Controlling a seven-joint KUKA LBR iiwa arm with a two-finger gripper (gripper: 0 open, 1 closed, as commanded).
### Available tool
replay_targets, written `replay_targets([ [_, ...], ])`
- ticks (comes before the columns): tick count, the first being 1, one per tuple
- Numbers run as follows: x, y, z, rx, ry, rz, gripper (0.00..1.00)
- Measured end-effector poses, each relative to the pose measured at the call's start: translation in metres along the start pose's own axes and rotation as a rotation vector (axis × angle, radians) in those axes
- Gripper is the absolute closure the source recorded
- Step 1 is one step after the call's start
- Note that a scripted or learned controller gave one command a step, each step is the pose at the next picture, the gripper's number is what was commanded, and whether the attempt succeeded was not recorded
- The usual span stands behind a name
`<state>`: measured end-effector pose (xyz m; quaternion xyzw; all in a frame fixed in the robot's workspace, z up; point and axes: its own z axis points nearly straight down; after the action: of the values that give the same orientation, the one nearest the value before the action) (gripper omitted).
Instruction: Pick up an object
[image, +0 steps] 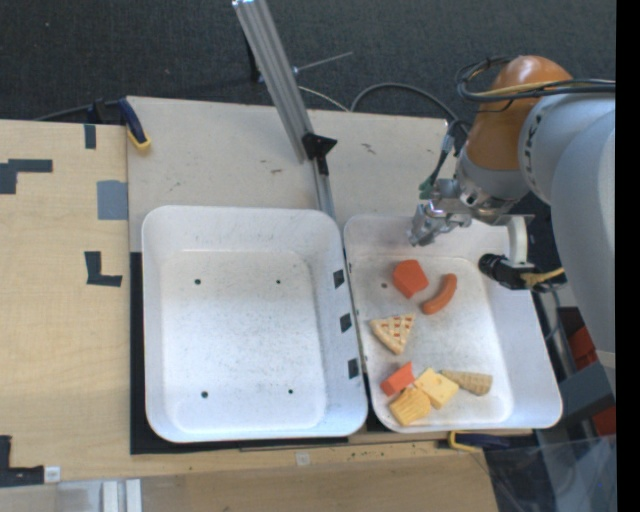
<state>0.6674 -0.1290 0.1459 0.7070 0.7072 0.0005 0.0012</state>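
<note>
Hovering over the far end of the right bin (520, 330), the gripper (432, 226) hung above bare white floor, with nothing visible beneath its tip. From where I stood I could not tell how it was set, since the wrist hid that part.

The things it might take lay nearer the bench's front edge. An orange-red block (409, 278) sat closest, just beside a small sausage (440, 294). Below them lay a waffle-patterned wedge (394, 332), and at the front end a tight cluster: a red chunk (398, 378), two yellow cheese pieces (423, 395) and a tan cone (470, 382). The left bin (160, 300) held no objects.

To my eye the risk was plain. A straight descent would likely land on bare plastic. Going for the block, it could nudge the sausage aside, and in the crowded cluster a touching piece might be pushed away or dragged along.
</note>
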Motion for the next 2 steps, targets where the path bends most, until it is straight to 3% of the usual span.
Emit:
replay_targets([
  [2,0.007,0.003,-0.104,-0.004,0.000,-0.002,1.00],
])
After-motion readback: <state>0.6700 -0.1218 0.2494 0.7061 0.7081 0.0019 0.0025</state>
